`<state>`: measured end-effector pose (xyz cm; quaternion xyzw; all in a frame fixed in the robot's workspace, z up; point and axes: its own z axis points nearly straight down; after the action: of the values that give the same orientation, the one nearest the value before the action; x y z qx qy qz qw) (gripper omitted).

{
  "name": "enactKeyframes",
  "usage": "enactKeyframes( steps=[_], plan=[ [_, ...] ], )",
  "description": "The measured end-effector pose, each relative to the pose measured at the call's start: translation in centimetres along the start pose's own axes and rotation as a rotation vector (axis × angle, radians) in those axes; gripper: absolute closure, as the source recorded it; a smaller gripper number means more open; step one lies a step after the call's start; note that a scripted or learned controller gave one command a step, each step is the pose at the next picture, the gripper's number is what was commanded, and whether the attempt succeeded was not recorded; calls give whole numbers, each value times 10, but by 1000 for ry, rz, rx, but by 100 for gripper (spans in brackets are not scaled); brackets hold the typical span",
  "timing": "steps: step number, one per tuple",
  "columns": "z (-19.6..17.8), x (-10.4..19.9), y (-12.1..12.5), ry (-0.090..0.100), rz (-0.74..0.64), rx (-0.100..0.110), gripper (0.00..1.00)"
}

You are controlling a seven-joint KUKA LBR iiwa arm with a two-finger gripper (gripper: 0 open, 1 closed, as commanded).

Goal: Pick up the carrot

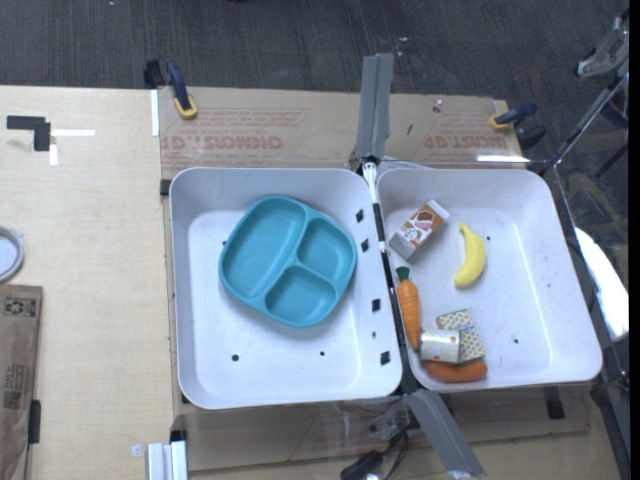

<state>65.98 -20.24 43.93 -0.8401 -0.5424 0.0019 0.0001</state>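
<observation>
The carrot [409,313] is orange with a small green top. It lies in the right bin [540,298], close along the bin's left wall, its green end pointing to the back. Its thin end touches a small white packet [439,346] near the bin's front left corner.
Also in the right bin are a yellow banana [470,256], a small brown and white carton [418,229], a patterned packet [458,323] and an orange-red sausage-like item [456,371] by the front wall. The left bin [195,298] holds a blue divided plate [288,260].
</observation>
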Motion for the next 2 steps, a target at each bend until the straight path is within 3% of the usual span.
enactKeyframes(
  steps=[1,2],
  plan=[
    [0,-3,1,0,295,1,0],
    [0,-6,0,0,713,2,0]
  ],
)
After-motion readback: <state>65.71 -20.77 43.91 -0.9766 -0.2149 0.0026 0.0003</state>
